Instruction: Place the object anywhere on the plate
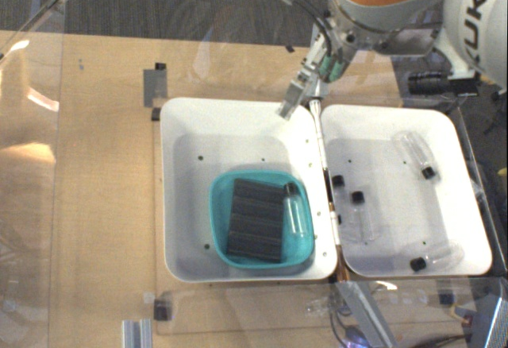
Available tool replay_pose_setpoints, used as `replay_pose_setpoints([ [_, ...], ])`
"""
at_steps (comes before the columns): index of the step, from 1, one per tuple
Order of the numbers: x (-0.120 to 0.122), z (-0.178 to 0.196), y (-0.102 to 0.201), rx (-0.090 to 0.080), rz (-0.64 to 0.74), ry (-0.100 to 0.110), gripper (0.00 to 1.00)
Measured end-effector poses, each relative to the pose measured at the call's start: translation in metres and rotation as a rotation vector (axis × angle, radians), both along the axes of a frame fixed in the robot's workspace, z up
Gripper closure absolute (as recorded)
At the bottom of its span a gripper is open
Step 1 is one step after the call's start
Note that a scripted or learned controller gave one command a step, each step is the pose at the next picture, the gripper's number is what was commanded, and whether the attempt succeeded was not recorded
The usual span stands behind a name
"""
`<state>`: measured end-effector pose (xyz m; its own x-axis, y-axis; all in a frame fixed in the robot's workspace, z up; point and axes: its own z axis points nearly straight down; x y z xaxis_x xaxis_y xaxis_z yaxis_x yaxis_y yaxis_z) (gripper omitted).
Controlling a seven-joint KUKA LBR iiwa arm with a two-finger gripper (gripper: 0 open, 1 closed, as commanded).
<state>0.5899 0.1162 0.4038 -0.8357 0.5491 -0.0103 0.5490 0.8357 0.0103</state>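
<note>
A teal plate (218,203) lies in the front half of the left bin (171,179). On it rests a dark ribbed block (255,219). A clear vial with a black cap (296,211) lies along the plate's right side, beside the block. My gripper (300,106) hangs above the rear end of the divider between the two bins, behind the plate and well clear of it. It is open, and nothing sits between its fingers.
The right bin (468,179) holds several clear vials with black caps, one at the back right (417,152), one near the middle (361,215) and one at the front (436,257). A clear shield stands at the bench's left.
</note>
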Motion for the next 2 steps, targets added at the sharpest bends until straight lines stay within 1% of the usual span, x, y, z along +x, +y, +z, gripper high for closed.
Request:
replay_pose_setpoints([
  [1,-0.082,-0.017,-0.101,-0.005,0.177,0.001,0.00],
  [2,-0.101,0.035,-0.198,-0.007,0.139,-0.002,0.00],
])
